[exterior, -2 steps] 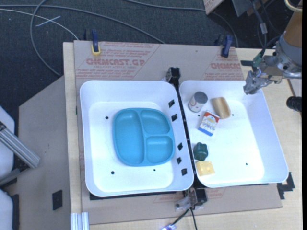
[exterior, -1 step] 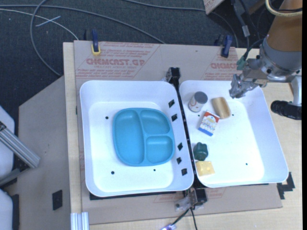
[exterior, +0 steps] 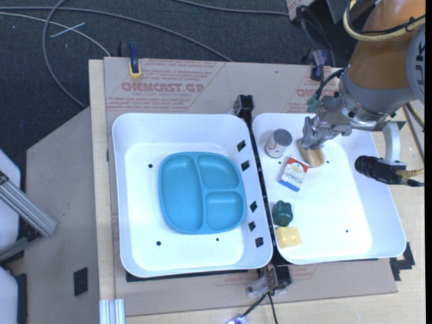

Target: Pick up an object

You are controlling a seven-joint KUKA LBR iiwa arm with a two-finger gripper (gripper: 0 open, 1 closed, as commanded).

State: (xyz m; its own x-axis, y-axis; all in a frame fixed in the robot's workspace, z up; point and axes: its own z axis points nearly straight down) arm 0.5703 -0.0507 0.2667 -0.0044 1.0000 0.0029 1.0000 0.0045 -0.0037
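**Gripper low over a tan piece in the right bin, with close neighbours**

At the left, the left bin (exterior: 128,181) holds a blue divided tray (exterior: 201,192) lying flat near its middle, well apart from the arm. Across the black divider, the right bin (exterior: 351,211) carries the loose items: a green object (exterior: 282,212) and a pale yellow block (exterior: 288,235) near the front left corner, a small grey cylinder (exterior: 277,141) toward the back, and a red, white and blue carton (exterior: 293,174) just in front of it.

The likely target is a tan object (exterior: 314,157), lying just right of the carton's top corner and directly under the gripper (exterior: 314,142). The gripper's tip appears to sit on or just above it; whether the tip is spread or closed cannot be told from this slanted view.

The risks come from crowding. The carton and the cylinder are both near the tan piece, so a finger may land on the carton's edge and shove it, or close on nothing. The tan piece also looks small and low, so it may slip out as the arm lifts.
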